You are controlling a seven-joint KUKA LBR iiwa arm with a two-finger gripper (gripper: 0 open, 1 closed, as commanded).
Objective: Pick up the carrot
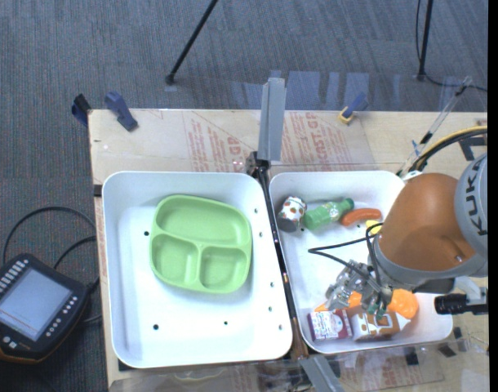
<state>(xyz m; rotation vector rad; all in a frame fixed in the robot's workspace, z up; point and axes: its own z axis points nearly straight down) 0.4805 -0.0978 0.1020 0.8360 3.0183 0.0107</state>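
Observation:
The carrot (402,304) is a bright orange piece with a bit of green at its left end. It lies near the front of the right bin (396,182), partly under the arm's wrist. My gripper (362,291) hangs low over the carrot's green end, just above two small cartons. The metal gripper parts and a black cable cover the spot where it meets the carrot. I cannot tell whether the carrot is held.
A red-and-white carton (331,325) and a brown carton (378,327) lie at the right bin's front wall. A green bottle (329,212), a red-orange sausage-like piece (362,216) and a small spotted ball (292,210) sit at its back. The left bin (126,300) holds a green divided plate (202,243).

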